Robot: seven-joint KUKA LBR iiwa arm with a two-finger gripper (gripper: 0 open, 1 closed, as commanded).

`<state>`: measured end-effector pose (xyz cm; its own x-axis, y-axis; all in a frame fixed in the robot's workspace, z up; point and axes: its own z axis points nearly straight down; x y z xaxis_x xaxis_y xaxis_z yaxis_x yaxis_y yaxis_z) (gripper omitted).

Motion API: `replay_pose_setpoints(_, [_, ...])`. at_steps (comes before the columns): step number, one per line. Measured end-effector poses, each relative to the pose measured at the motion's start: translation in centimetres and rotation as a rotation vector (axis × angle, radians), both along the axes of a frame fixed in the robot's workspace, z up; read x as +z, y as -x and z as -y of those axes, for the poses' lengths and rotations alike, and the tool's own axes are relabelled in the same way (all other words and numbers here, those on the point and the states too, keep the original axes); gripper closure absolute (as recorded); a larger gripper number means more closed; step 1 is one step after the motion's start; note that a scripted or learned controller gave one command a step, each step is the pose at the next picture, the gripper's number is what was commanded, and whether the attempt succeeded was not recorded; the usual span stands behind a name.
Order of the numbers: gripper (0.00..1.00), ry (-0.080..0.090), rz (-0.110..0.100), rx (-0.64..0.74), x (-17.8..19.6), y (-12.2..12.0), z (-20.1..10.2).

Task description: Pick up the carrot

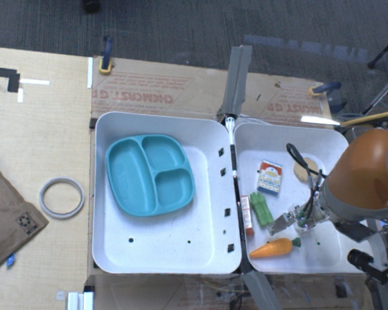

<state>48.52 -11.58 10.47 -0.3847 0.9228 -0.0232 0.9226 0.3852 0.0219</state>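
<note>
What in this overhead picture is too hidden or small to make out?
- Gripper: blurred and small, so its opening is unclear.
- Right bin: its right side is covered by the arm's orange band.
- Small carton: its print is too tiny to read.
- Carrot: contact with the gripper is undecidable.

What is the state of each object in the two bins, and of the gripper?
carrot: lying on its side in the right bin, near the front wall, not gripped.
gripper: low in the right bin, just above the carrot, holding nothing visible.
green object: lying flat beside the carrot.
small carton: lying flat.
blue divided plate: right side up in the left bin, nothing in its compartments.
</note>
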Motion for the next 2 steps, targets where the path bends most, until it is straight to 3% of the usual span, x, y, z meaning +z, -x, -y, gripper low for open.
replay_pose_setpoints(1, [0.00,-0.019,-0.028,-0.670,8.5,0.7,-5.0])
replay_pose_setpoints(2, [0.00,-0.021,-0.030,-0.731,-1.0,0.9,-1.8])
